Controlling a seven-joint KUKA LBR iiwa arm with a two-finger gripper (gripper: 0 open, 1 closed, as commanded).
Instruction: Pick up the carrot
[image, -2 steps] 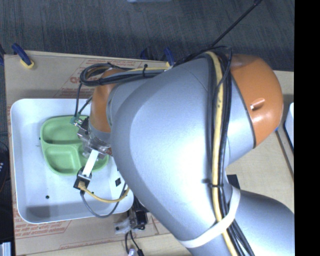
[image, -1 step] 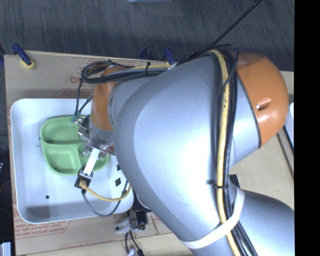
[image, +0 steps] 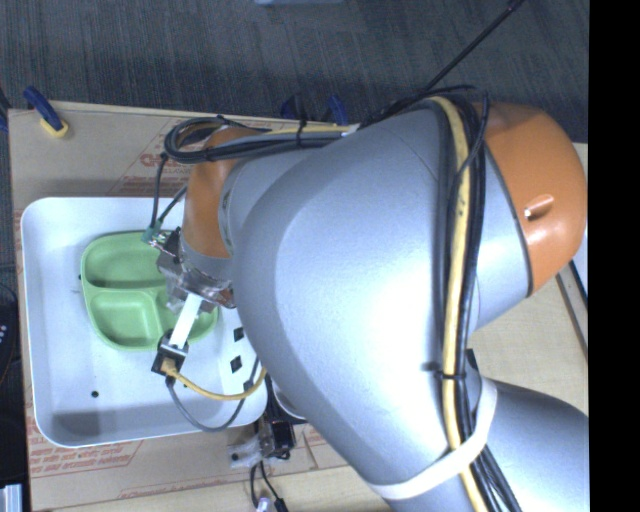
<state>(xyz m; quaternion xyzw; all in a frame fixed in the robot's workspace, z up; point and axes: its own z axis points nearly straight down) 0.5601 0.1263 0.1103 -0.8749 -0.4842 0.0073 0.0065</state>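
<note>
Green dish (image: 118, 300) in the white bin (image: 45, 330), pincer (image: 180, 275) down over its right side, tucked under the wrist. Can't tell if it's apart or together, or where the carrot is.

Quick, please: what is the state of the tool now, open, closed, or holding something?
Tool: it cannot be told; the arm covers it, over the green dish in the left white bin.
</note>
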